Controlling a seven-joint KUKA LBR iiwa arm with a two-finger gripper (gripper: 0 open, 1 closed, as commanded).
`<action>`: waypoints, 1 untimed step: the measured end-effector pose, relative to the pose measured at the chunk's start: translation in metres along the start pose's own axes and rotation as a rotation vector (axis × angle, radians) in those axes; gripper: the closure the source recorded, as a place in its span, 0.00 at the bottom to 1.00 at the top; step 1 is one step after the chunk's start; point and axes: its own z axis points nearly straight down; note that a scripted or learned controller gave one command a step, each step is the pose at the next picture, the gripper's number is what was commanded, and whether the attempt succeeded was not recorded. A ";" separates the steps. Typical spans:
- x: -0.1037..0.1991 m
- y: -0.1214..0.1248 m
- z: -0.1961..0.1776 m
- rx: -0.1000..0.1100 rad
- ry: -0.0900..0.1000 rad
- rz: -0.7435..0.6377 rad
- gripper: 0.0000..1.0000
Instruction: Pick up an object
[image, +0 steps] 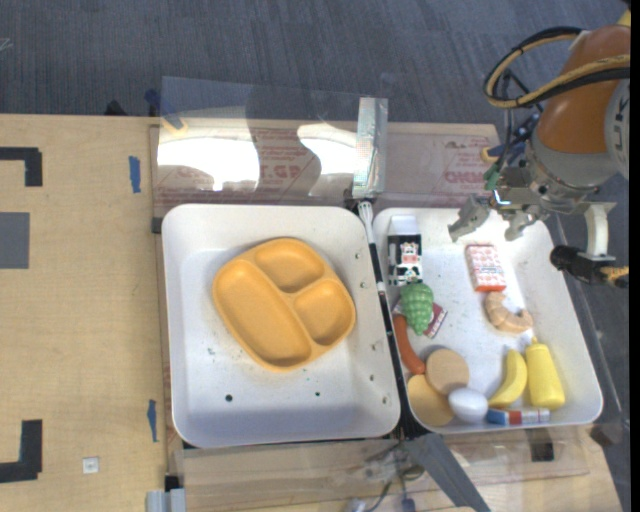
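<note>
Hovering above the red carton, nothing yet in the fingers

Hanging over the far end of the right-hand shallow white bin (578, 330), the two-finger gripper (492, 218) has its grey fingers (466, 222) spread wide apart, one to each side, with only bare bin floor showing between them. It holds nothing.

Just below the gripper lies the nearest candidate for the pick, a small flat red-and-white printed carton (486, 267), lying on its broad face and clear of its neighbours. By the look of it, it should be light and fairly stiff, though thin card may dent under a hard squeeze. Its glossy faces could slip, so the safest hold would be across the two long edges, near the middle.

Other choices sit nearer the camera. A pale tan curved toy piece (508, 317) lies just beyond the carton. A yellow plastic banana (511, 378) touches a yellow squeeze bottle (544, 373); both look smooth and rounded, likely to roll out of a pinch. Along the bin's left wall are a small black-and-white cow-print box (406, 257), a green knobbly toy vegetable (417, 303), an orange sausage-shaped toy (407, 347), two round tan discs (440, 382) and a white egg-shaped piece (467, 403), packed close and harder to separate.

The left-hand white bin (190, 400) on the desk (70, 330) carries an orange three-compartment plastic plate (284, 301), too broad for these fingers
</note>
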 end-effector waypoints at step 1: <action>-0.033 -0.052 0.075 0.006 0.000 0.142 0.00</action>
